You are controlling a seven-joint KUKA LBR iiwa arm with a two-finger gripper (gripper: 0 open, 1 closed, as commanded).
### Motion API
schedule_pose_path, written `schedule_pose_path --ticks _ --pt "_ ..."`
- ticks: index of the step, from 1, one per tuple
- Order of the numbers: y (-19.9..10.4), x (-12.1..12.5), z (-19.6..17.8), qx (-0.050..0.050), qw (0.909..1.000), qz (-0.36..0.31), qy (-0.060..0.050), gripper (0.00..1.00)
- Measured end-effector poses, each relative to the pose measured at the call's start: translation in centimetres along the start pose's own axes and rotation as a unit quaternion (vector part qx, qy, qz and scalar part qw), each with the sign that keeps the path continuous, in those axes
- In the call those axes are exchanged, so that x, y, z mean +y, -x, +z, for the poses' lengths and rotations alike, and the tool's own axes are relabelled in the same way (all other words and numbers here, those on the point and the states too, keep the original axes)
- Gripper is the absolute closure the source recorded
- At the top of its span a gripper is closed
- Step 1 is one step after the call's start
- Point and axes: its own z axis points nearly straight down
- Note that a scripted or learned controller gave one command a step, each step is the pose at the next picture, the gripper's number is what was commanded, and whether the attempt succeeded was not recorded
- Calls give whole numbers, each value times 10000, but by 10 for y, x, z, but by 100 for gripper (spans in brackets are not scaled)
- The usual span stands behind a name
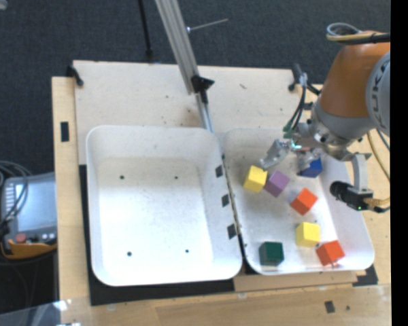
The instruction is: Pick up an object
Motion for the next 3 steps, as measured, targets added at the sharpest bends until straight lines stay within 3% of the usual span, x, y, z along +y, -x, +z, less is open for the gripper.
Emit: schedule_pose_path --ticks 1,3 --pt "0 1 -3 -2 10000 5 26 0" --pt "-8 5 89 -21 10000 31 25 0"
